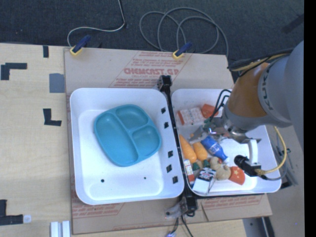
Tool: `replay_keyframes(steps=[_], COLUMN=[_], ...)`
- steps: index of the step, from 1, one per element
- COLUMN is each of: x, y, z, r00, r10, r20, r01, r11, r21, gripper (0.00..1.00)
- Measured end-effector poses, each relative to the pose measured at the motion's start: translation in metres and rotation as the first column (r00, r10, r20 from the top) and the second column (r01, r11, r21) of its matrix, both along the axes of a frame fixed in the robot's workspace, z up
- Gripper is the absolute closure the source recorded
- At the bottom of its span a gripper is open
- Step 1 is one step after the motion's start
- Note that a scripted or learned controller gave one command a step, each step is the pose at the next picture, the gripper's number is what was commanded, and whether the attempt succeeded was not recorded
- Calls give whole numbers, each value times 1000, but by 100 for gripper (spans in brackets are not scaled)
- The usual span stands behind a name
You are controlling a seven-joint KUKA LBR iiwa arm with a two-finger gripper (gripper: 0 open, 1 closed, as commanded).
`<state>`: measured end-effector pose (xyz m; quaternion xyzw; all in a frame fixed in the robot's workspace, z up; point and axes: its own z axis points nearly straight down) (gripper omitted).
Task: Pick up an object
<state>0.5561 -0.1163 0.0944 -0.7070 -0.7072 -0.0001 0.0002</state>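
The arm's gripper [211,131] hangs low over the right white bin [266,154], above a small blue bottle-shaped object [215,147]; I cannot tell how the claw stands. The bottle lies packed against orange carrot-like pieces [193,151] and a beige lump [220,168], so a grab might snag a neighbour or slip. The left white bin [79,147] holds a blue divided plastic tray [127,134]. Both bins sit on brown cardboard [118,70], with grey cables [163,26] looping across dark carpet behind.
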Motion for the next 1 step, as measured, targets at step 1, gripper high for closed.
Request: replay_keyframes(steps=[1], x=[2], y=[0], z=[12], r00=[1000], r10=[1], r20=[6], r01=[-1], r11=[1000], r21=[0], gripper=[100])
